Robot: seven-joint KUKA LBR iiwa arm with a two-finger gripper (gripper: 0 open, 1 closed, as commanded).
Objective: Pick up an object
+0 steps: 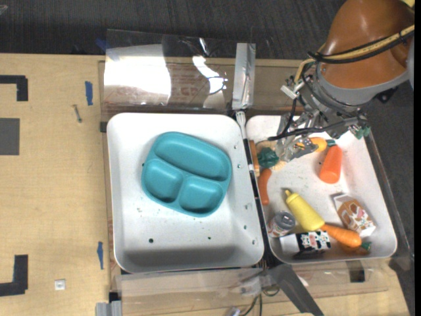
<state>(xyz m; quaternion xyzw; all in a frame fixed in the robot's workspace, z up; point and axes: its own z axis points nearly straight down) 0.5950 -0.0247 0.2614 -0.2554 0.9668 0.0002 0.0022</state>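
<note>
In the camera view my gripper (301,141) hangs over the back left part of the right bin (381,196), under the orange-banded wrist (365,25). Directly beneath and around it lie a green toy (266,157) and a small orange and yellow piece (314,142). An orange bottle-shaped toy (331,164) lies just to its right. Nearer the front are a yellow squeeze bottle (302,209), a carrot (343,235), a black and white carton (312,241), a small can (283,222) and a wrapped pastry (355,216). Nothing is visibly lifted.
The left bin (125,176) holds a teal divided plate (186,173). A long orange piece (264,184) lies along the right bin's left wall. Clear plastic sheeting (171,78) and a metal bar (243,78) stand behind the bins.
</note>
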